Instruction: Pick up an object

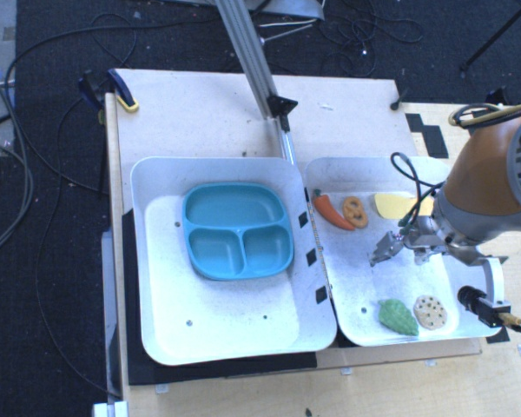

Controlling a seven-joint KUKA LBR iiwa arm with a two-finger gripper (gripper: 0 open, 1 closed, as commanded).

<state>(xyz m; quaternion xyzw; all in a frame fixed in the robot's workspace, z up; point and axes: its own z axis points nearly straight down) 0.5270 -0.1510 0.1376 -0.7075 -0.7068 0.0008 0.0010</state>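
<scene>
Two shallow white bins stood side by side on the pale bench. In the left bin [156,320] lay a smooth blue plastic tray [239,230] with rounded corners and three compartments. The right bin [365,324] held small toy foods: an orange carrot [333,212] with a long tapered shape, touching a brown pretzel [355,210] with holes, a flat yellow cheese wedge [392,205] near the far wall, and, at the near edge, a rough green leafy piece [398,317] just beside a round cookie [430,312] with dark dots. The grey arm with its orange band reached in from the right. Its gripper [387,248] hung over the bare middle of the right bin, between the cheese wedge and the green piece, with metal fingers a little apart and pinching nothing.
</scene>
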